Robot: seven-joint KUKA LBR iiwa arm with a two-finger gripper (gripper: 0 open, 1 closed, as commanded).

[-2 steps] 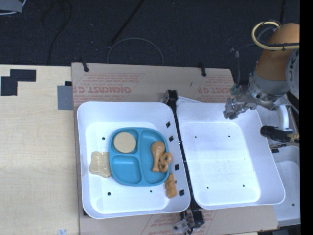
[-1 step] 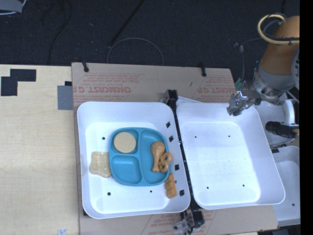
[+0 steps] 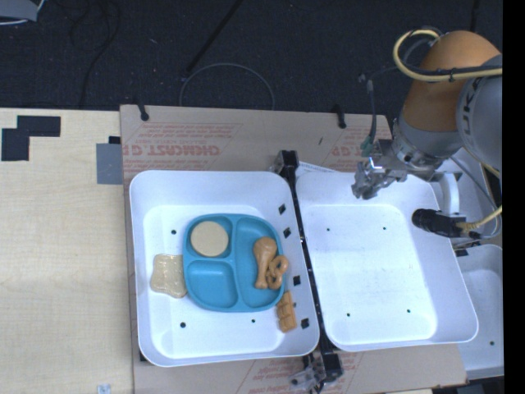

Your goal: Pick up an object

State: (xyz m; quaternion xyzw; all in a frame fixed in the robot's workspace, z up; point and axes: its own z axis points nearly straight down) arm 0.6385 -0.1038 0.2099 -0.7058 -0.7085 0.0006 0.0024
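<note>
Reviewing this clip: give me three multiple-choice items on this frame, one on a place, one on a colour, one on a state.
1. Where is the blue tray?
A. left bin
B. right bin
C. on the bench outside both bins

2. What colour is the round disc in the tray?
A. green
B. tan
C. red

3. Where is the gripper?
A. down in the tray
B. at the right bin's far rim, clear of the objects
C. over the left bin

Answers:
1 A, the tray lies inside the left bin.
2 B, the disc is pale tan.
3 B, the gripper is at the far rim, away from all items.
</note>
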